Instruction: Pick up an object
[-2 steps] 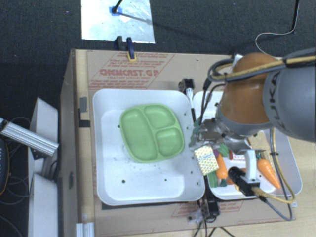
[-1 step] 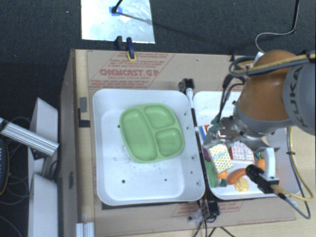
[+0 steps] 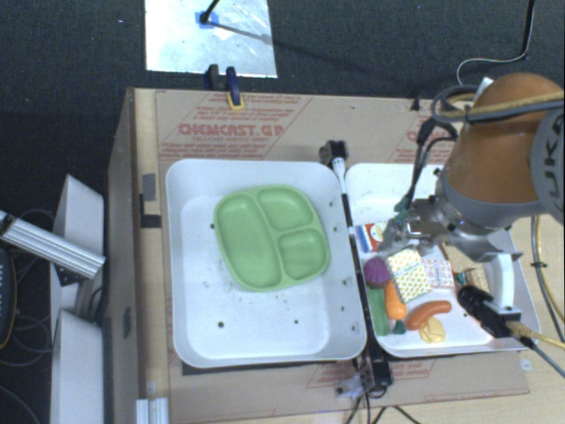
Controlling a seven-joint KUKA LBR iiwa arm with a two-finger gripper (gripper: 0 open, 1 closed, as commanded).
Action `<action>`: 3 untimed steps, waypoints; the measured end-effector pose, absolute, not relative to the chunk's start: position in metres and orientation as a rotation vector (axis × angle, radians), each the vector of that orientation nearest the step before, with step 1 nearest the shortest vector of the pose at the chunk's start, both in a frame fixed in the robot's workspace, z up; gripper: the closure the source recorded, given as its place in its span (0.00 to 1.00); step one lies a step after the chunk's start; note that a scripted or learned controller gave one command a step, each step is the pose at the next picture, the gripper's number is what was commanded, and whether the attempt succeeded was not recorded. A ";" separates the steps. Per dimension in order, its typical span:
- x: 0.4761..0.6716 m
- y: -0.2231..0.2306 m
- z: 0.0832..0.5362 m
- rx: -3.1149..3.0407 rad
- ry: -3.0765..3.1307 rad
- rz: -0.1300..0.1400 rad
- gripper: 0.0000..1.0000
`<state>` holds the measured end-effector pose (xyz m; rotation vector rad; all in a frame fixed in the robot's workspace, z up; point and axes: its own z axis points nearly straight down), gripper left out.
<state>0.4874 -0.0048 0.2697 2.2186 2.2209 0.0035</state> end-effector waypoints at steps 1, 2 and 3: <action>0.487 0.031 0.252 2.217 2.225 0.002 1.00; 0.487 0.022 0.259 2.218 2.223 0.003 1.00; 0.487 0.044 0.245 2.217 2.226 0.000 1.00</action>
